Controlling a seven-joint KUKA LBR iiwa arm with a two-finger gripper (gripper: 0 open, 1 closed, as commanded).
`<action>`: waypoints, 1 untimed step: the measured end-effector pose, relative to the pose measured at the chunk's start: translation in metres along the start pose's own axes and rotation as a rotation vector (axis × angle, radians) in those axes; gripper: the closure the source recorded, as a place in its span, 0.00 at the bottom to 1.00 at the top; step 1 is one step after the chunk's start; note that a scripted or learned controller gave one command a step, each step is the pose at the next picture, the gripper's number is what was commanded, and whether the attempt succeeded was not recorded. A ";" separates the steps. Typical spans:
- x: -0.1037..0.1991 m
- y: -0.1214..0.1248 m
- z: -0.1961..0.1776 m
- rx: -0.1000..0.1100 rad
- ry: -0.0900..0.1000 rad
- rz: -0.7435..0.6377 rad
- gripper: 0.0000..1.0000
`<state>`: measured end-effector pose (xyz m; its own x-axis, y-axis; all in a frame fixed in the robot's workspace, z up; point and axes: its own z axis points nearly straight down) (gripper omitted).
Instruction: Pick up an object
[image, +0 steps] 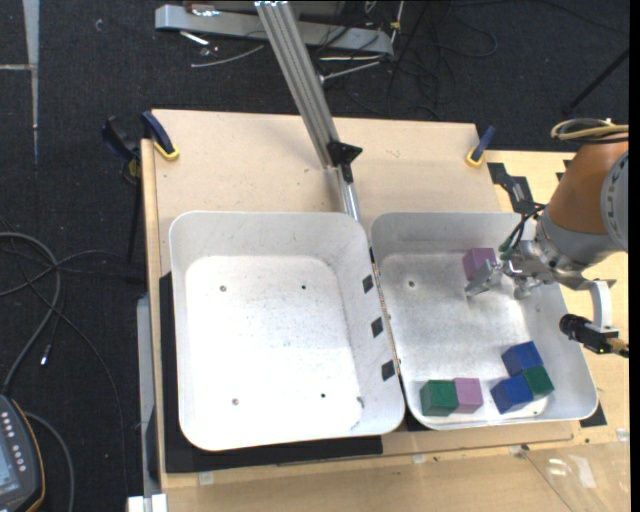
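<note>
Bench (260, 160) carries two white bins side by side: left bin (200, 240), right bin (440, 235). Grey arm (590, 215) with orange band reaches in from the right. Claw (490, 275) sits over upper part of right bin, right at a purple block (478, 263); block touches the fingers, but can't tell how far apart they are or if it's gripped. Bottom of right bin: green block (437, 397), pink-purple block (467, 393) touching it, two blue blocks (520, 357), (510, 392), small green block (540, 380).
</note>
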<state>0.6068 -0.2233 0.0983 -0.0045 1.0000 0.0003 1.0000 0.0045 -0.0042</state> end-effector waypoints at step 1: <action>0.026 0.062 0.002 -0.010 -0.001 -0.002 0.00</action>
<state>0.6687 -0.1969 0.0957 -0.0064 1.0000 -0.0004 1.0000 0.0064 0.0063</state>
